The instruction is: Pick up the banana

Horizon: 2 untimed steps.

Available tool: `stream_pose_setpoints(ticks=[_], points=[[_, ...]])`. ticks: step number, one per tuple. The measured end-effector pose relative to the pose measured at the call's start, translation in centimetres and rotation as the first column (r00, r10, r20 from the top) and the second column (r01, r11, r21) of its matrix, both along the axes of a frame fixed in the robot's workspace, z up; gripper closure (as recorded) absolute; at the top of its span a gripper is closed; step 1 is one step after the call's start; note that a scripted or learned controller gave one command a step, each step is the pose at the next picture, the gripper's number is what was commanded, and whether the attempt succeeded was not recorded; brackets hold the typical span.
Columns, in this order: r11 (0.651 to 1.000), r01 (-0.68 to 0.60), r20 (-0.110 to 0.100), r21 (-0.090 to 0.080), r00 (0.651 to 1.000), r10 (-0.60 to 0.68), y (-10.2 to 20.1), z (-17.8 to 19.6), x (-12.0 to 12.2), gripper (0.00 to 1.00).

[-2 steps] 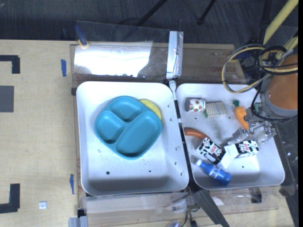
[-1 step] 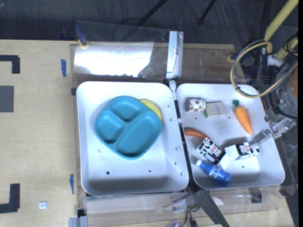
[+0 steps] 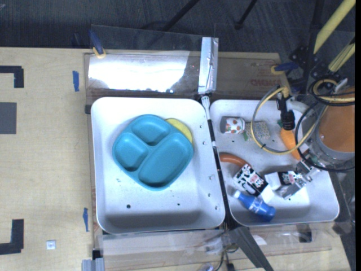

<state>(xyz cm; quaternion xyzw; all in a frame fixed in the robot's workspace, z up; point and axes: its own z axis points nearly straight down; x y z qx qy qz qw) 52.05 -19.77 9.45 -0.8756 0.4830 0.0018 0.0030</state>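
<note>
**A:** What lies on the bench, starting from the left?

**B:** The left bin [image 3: 101,151] holds a blue divided plate [image 3: 152,151], set near the bin's middle. A pale yellow sliver, which I judge to be the banana [image 3: 181,127], peeks out at the plate's far right edge, close to the bin's far right corner.

**A:** Why so little of it?

**B:** The plate lies over it and covers most of it. Only that curved edge is open to a grasp, and that makes the pick awkward.

**A:** And the right bin [image 3: 324,205]?

**B:** Along its left wall sit a small white-and-red object [image 3: 231,125], then an orange curved piece [image 3: 230,158], a black-and-white patterned item [image 3: 249,179] and a blue object [image 3: 256,205] toward the near edge. A yellow cable [image 3: 265,140] loops over the far part.

**A:** Where is the robot?

**B:** The arm [image 3: 338,129] reaches in over the right bin's right edge. Its gripper [image 3: 290,184] hangs low near the near right corner, among small clutter. I cannot tell whether it is open or closed, nor whether it has hold of anything.

**A:** So the task?

**B:** It looks barely begun: the gripper is well apart from the banana, in the other bin.
</note>
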Motion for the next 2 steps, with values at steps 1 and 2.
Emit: stream_pose_setpoints(ticks=[1, 2], points=[[0.967, -0.256, 0.001, -0.003, 0.967, 0.256, 1.6, 6.2, 2.9, 0.00], [0.782, -0.624, 0.003, -0.005, 0.782, 0.624, 1.4, 0.9, 1.0, 0.00]])
